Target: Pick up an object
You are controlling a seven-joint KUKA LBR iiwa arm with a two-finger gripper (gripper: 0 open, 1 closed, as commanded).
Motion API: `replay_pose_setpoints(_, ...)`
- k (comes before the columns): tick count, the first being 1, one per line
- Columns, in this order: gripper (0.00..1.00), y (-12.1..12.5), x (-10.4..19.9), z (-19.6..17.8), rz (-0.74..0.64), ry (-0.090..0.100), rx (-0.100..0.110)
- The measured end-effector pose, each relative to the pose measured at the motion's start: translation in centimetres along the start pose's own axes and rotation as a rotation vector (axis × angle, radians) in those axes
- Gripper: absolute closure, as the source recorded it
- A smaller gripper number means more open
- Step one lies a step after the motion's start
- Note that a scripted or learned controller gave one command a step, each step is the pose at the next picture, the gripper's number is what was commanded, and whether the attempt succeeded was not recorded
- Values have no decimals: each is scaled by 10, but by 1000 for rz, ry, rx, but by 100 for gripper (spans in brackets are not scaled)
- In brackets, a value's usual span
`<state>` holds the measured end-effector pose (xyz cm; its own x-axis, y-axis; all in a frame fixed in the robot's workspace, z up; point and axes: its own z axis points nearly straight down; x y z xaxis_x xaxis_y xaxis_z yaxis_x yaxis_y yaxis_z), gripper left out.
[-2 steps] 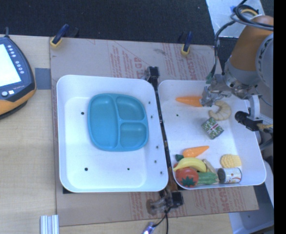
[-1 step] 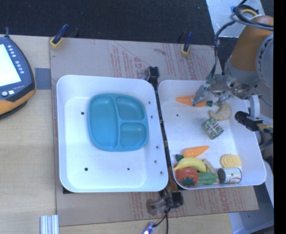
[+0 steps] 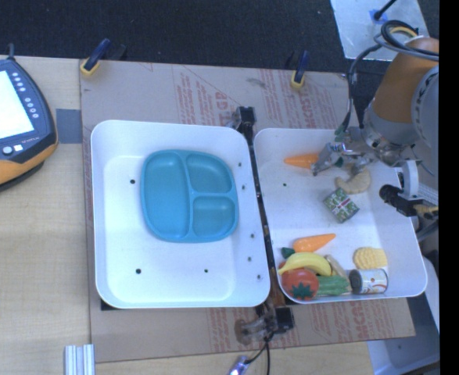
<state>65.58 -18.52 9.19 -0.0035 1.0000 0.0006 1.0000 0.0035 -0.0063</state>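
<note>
Approach step: hand [image 3: 332, 159] sits low in right bin [image 3: 393, 241], beside the orange carrot [image 3: 301, 161]; finger spread — cannot tell. Next: centre over carrot, close.

My wooden bench [image 3: 34, 241] carries a cardboard sheet [image 3: 174, 92], two white bins [image 3: 108, 233] and a teach pendant [image 3: 10, 123]
</note>
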Motion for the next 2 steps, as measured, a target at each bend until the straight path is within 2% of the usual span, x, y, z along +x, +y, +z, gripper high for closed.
replay_pose_setpoints(1,100,0,0,-10,-1,0,3)
replay_pose_setpoints(2,100,-72,20,-65,0,-1,-3)
